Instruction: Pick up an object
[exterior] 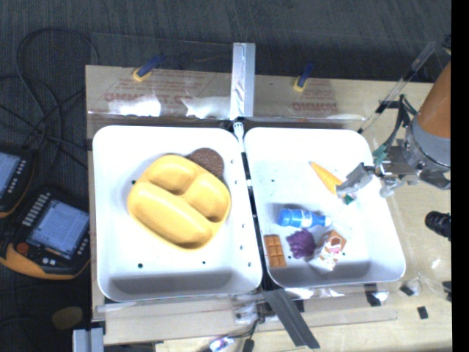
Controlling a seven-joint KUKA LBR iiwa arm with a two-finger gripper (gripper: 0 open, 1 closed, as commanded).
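- Camera view has the claw (350, 189) hanging over the right bin (381, 270), near its right wall, reaching in from the right. Its tip is too small and blurry for me, so I honestly can't tell how the claw is set, and I see nothing in it.
- Closest thing to it is an orange wedge (325, 174), just to the left of the tip, lying on the bin floor.
- Further toward the near edge there's a little cluster: one blue bottle (300, 217), one purple grape bunch (300, 243), one brown waffle-looking block (274, 250) and one small red-and-white toy (333, 246). So five pickable items in that bin.
- Left bin (117, 270) holds two things: one big yellow lumpy object (179, 200) and one dark brown round disc (207, 158) tucked behind it, touching.
- Two white bins total, side by side on a pale tabletop (102, 86) with plastic sheeting and two yellow-blue clamps (146, 67) at the back.
- Dark carpet floor (220, 9) all around, black cables (44, 101) on the left, plus two handheld screen pendants (51, 229) at the left edge.
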